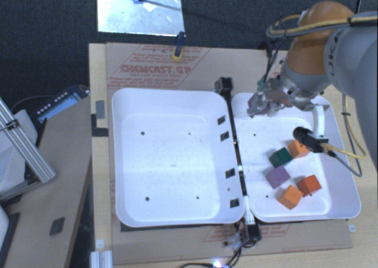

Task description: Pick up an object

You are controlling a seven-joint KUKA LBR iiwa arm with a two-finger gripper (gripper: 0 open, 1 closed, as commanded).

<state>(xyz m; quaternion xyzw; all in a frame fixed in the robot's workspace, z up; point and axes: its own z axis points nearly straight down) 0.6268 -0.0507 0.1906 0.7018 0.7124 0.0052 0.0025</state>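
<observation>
You can read one piece of print: red block letters on the brown cardboard sheet (155, 64) that lies under the two white bins, just beyond the far rim of the left bin (171, 94). It reads "CHEMCAST GP", with smaller red lines above and below that are too small for you to make out. More red print at the sheet's near edge is unreadable.
</observation>
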